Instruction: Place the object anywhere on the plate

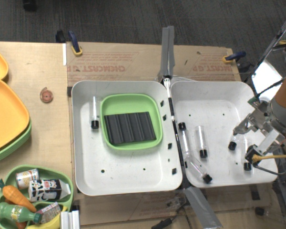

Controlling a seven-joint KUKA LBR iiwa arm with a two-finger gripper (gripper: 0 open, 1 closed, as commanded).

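Note:
The green plate (106,109) sits in the left bin (128,175) and bears a dark grey ribbed slab (129,127). A clear tube with a black cap (94,112) lies just left of the plate. In the right bin (214,104) lie more clear black-capped tubes: one (200,141) in the middle, one (183,136) along the left wall, one (199,171) near the front. My gripper (251,141) hangs low over the right bin's right side, far from the plate. Two black caps (232,146) (247,165) show close beside it.
A divider rail (168,56) runs between the bins. Orange and green plates (7,118) are stacked on the wooden table to the left, with a bowl of toy food (31,194) in front of them. Clamps (75,46) hold the cardboard at the back.

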